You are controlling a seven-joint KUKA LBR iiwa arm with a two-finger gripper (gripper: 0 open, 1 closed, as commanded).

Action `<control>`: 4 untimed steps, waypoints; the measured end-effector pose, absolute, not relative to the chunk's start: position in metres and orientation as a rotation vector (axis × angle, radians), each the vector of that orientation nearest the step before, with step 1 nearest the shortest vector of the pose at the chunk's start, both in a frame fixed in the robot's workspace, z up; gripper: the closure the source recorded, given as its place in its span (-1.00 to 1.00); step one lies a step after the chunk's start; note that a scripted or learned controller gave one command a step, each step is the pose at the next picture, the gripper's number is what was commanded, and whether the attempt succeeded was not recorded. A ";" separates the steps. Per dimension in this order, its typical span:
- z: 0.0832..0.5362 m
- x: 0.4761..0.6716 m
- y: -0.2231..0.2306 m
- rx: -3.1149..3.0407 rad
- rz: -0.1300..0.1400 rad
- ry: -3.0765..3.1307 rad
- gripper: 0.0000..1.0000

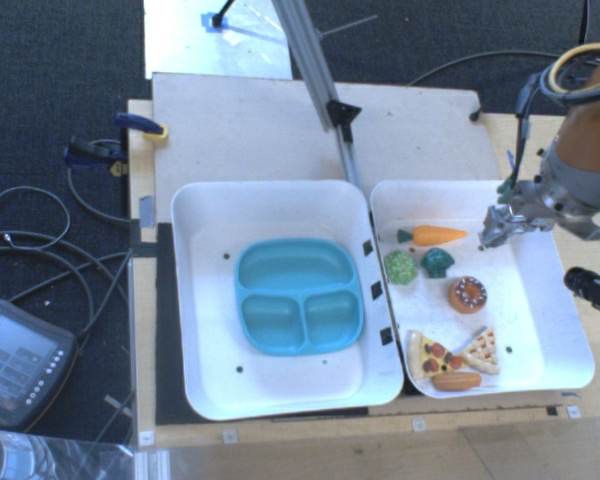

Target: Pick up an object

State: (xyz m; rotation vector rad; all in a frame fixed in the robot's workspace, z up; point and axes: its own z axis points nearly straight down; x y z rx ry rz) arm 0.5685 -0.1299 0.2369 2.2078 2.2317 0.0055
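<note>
The right bin (552, 298) holds several toy foods: an orange carrot (436, 235), a light green piece (401, 267), a dark green broccoli (438, 262), a chocolate donut (467, 295), two pizza slices (480, 349) and a hot dog (456, 379). My gripper (497, 225) hovers at the bin's upper right, just right of the carrot's tip and apart from it. No object shows between its fingers.
The left bin (200, 308) holds a blue divided tray (300, 295). A slanted metal pole (315, 63) crosses the back board to the divider between the bins. Cables and a pendant lie on the floor at left.
</note>
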 end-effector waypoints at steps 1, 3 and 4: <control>0.233 0.569 -0.083 2.209 0.004 2.234 1.00; 0.242 0.589 0.017 2.207 0.006 2.235 1.00; 0.245 0.603 0.064 2.209 0.007 2.233 1.00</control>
